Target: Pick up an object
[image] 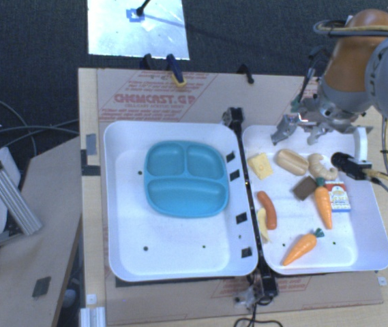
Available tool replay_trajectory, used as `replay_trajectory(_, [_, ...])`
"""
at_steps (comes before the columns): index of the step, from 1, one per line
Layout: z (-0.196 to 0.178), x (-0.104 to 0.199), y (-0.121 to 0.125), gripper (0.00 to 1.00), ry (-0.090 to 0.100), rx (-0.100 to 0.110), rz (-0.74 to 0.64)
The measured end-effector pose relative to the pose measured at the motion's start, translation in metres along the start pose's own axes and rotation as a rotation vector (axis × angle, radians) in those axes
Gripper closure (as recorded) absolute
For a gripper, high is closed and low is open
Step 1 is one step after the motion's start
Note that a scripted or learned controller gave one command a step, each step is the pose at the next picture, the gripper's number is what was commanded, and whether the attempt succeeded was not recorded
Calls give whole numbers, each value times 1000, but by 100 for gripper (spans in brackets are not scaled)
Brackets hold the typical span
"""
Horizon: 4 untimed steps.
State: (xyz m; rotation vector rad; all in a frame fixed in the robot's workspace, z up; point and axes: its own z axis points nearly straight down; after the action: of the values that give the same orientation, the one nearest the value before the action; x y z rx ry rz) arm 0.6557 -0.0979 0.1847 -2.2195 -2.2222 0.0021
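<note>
**Gripper high over right bin, nothing picked yet**

Dark carpet floor, wooden bench, two white bins side by side. Left bin has just a blue divided plate near its centre. All the pickable stuff is in the right bin, so that's where your arm is working.

Gripper hangs at the bin's 12 o'clock edge, fingers spread apart with nothing between them. It looks poised above the pile rather than in it.

Nearest candidate, I'd judge: the bread roll, just at 6 o'clock from the gripper. Long axis runs roughly 10-to-4.

Other options:
- cheese wedge, at 9 o'clock of the roll
- sausage, axis near 11-to-5
- upper carrot, tip toward 6
- lower carrot, tip toward 8, greens toward 2

The items crowd each other at the centre; the lower carrot lies apart.
</note>
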Motion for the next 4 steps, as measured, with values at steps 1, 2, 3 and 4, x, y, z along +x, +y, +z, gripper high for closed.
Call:
replay_trajectory(1, [57, -7, 5, 0, 0, -1, 0])
replay_trajectory(2, [97, -7, 8, 0, 0, -6, 0])
replay_trajectory(3, [82, -7, 10, 100, 1, -13, 0])
replay_trajectory(4, [22, -8, 3, 100, -1, -9, 2])
